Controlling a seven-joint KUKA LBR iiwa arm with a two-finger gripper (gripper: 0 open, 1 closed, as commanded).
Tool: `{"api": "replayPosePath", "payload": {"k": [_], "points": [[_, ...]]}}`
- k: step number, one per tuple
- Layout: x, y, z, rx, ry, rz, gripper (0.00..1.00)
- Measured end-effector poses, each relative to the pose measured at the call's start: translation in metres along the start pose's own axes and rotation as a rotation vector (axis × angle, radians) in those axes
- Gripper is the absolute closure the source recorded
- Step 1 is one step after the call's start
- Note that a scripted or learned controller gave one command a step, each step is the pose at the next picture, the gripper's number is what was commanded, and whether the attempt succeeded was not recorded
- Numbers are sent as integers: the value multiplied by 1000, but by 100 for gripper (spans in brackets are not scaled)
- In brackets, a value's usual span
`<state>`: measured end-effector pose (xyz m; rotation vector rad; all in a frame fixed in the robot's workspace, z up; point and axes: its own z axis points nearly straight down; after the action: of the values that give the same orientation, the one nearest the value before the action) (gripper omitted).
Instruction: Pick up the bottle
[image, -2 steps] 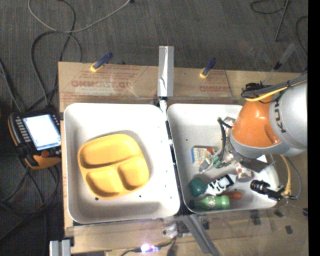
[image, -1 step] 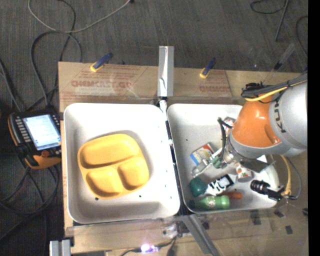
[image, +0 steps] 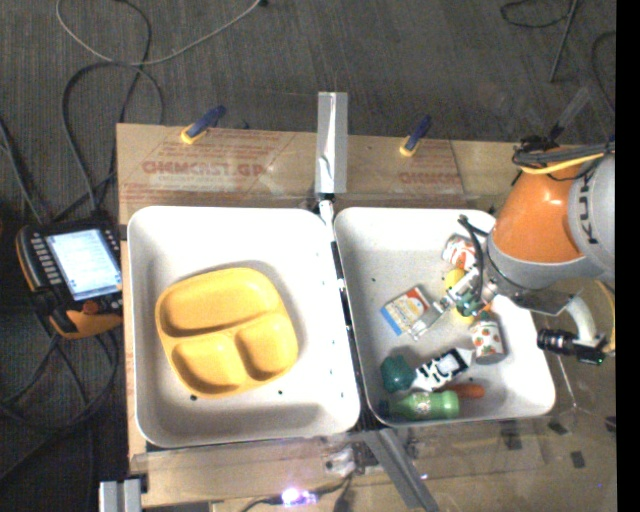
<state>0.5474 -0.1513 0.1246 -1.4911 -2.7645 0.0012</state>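
Observation:
The bottle (image: 427, 404) is green with a reddish cap end and lies on its side along the front wall of the right bin (image: 375, 250). My gripper (image: 464, 292) hangs low over the right-middle of that bin, above and to the right of the bottle and well apart from it. It sits among small packets, and its tip is dark and hard to read. The grey arm with its orange band (image: 540, 220) reaches in from the right behind it.
Near the bottle lie a dark green round object (image: 396, 372) and a black-and-white item (image: 441, 367). A blue-white packet (image: 408, 309), a small red-patterned carton (image: 487, 340) and a red-white wrapper (image: 459, 249) surround the gripper. The left bin holds a yellow divided tray (image: 228, 328).

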Motion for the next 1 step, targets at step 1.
{"api": "replayPosePath", "payload": {"k": [1], "points": [[-6, 99, 31, -1, -2, 144, 0]]}}
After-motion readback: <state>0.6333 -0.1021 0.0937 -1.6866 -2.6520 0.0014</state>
